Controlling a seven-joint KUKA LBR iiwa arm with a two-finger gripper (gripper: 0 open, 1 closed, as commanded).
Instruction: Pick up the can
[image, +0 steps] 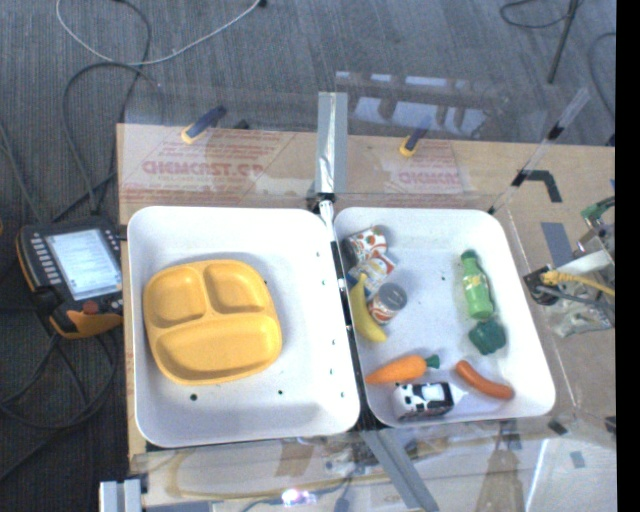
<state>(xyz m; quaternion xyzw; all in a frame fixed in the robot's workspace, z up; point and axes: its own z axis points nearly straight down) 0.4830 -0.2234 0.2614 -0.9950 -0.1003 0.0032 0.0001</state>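
Can (389, 299) sits in the right bin (520, 262), left-centre, just beside the banana (362, 312) and below a crumpled printed carton (370, 251); it looks upright or slightly tipped, grey round top facing the camera, so no clear long axis. Hand state: cannot tell, and since the arm enters from the right, the can would lie leftward across the bin, past the green bottle (476, 285). Can looks rigid metal, smooth; carrot (400, 369) and sausage (484, 380) lie nearer the front.
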